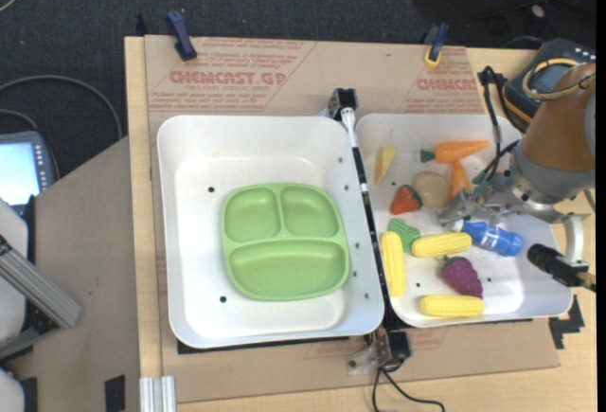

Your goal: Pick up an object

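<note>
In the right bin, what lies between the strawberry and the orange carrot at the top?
In the camera view, a pale beige potato-like piece lies between the strawberry and the carrot; a second, smaller carrot sits just to its right.

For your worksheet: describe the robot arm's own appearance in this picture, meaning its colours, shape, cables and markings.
The arm is a thick, rounded grey body with a broad orange band above the wrist. Black cables run along its upper part. At its tip sits a small grey metal gripper. No lettering can be made out on it.
</note>
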### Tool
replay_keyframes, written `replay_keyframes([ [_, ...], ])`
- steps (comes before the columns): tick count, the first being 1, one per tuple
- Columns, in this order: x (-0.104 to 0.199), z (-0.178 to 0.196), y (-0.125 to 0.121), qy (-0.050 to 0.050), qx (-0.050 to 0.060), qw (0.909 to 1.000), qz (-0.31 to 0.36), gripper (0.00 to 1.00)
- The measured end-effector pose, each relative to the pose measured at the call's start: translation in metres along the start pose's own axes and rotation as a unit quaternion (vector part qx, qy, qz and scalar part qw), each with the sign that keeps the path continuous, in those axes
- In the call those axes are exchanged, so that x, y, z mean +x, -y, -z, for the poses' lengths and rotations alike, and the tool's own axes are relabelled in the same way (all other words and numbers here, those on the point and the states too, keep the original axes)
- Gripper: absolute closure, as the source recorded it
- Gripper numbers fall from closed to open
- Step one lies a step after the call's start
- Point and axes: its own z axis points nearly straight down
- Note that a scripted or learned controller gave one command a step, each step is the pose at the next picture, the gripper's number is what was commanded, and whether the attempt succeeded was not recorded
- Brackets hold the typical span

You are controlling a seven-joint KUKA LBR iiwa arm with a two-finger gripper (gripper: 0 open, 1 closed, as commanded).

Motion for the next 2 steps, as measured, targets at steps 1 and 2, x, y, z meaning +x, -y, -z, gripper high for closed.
replay_keyframes([
  [1, -0.024, 0.004, 0.065, 0.001, -0.005, 1.0, -0.002, 0.0],
  [2, 0.086, 0.009, 0.065, 0.0, -0.006, 1.0, 0.005, 0.0],
])
